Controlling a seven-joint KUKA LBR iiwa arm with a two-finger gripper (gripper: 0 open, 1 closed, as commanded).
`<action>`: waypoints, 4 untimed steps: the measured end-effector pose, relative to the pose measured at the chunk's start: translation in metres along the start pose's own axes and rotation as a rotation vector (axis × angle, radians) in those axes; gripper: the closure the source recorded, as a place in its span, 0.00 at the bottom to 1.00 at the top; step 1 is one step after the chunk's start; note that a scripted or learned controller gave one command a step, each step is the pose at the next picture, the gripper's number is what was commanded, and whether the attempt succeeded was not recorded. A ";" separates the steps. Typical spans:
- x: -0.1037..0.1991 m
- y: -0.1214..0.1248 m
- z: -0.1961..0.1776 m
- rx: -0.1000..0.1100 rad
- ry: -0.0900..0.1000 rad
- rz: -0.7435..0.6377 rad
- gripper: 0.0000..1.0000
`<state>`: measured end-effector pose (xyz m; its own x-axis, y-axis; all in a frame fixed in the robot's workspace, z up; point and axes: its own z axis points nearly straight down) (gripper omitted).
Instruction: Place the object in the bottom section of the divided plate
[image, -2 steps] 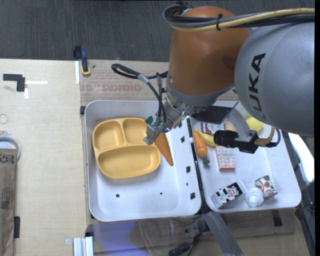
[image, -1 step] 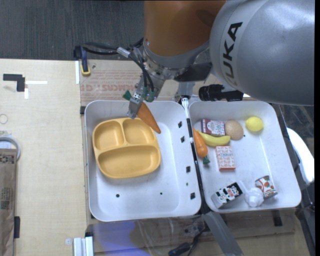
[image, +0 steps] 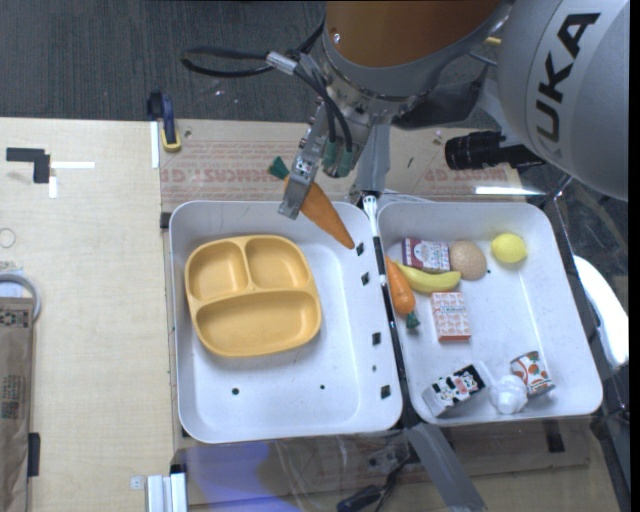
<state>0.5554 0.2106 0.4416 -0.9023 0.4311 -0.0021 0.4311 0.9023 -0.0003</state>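
Left bin (image: 270, 400) — gripper (image: 300, 185) clamped on orange cone (image: 326, 215), just above divided plate (image: 255, 295).

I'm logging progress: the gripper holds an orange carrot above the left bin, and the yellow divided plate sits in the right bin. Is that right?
Not quite. The camera view shows the yellow divided plate in the left bin, not the right one. The rest stands: the gripper holds the orange carrot above the left bin.

Pale wooden bench (image: 90, 300), two white bins (image: 280, 400) side by side on it
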 end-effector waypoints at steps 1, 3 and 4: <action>-0.004 -0.004 0.090 0.002 0.002 -0.006 1.00; 0.027 -0.121 0.000 0.002 0.001 0.469 1.00; 0.062 -0.051 0.149 0.004 0.003 0.495 1.00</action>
<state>0.4779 0.1908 0.2925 -0.5892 0.8080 0.0000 0.8080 0.5892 -0.0042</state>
